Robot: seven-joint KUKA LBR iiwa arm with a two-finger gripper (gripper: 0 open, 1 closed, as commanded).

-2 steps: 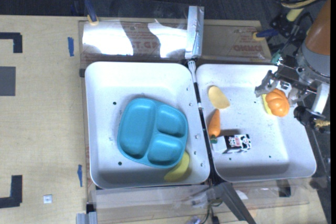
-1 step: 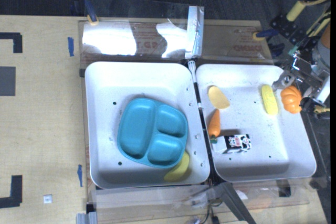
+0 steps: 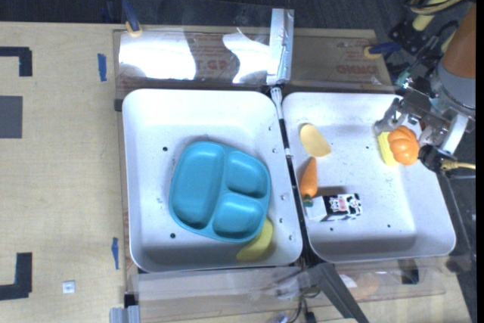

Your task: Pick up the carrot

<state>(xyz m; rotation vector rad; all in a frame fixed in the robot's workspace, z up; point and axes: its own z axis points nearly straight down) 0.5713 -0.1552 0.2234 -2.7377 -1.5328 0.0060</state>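
Orange carrot (image 3: 308, 178) lies in the right bin (image 3: 393, 234), tight against the bin's left wall, long axis roughly up-down in the frame, green stub at its lower end. It's well apart from the gripper (image 3: 412, 134), off to the gripper's left and lower in the frame, w/ bare bin floor between them.

Gripper hangs over the upper right part of the same bin, near the right rim. Its metal fingers are jumbled w/ an orange-and-yellow toy (image 3: 401, 146) that sits right at or under them; can't tell whether the fingers are spread or closed, or whether the toy is actually between them or just lying below. Grey arm w/ orange band (image 3: 463, 49) comes in from the right edge, cables above it.

Closer to the carrot than to the gripper: pale yellow oval piece (image 3: 314, 140) just above the carrot, not clearly touching. Small black-and-white block (image 3: 339, 206) just right of the carrot's lower end, near but apart.

Farthest from the gripper, in the left bin (image 3: 144, 125): blue divided plate (image 3: 218, 191), three compartments, tilted a bit in the frame. Yellow item (image 3: 257, 242) tucked at the plate's lower right corner, partly under its rim.
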